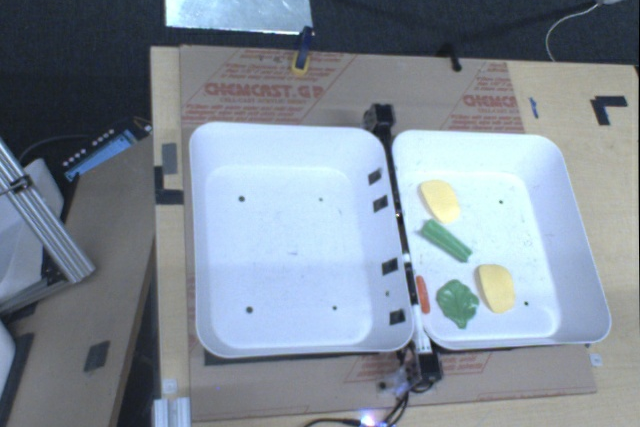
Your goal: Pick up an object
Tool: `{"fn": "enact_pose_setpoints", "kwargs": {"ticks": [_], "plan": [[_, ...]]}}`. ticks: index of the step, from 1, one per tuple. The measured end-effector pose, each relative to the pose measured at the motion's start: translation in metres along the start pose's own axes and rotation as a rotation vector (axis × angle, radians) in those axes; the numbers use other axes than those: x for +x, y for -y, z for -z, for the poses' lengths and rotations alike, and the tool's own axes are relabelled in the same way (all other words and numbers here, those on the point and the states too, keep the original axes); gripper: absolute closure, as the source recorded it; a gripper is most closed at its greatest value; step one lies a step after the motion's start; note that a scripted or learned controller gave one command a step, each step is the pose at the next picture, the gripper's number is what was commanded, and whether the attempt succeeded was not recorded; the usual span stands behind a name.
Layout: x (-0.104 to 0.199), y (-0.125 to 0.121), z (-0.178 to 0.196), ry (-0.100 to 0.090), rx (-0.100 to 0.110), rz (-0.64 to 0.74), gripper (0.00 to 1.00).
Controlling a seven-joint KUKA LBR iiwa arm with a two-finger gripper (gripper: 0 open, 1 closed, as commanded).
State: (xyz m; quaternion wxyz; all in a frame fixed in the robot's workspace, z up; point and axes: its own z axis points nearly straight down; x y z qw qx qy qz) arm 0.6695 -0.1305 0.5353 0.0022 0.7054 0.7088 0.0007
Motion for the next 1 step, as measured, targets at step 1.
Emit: {"fn": "enact_pose_setpoints", "kwargs": {"ticks": [1], "plan": [[-0.0702,0.0130,-0.0320,0.000,0.003,-0.008,1.00]]}}
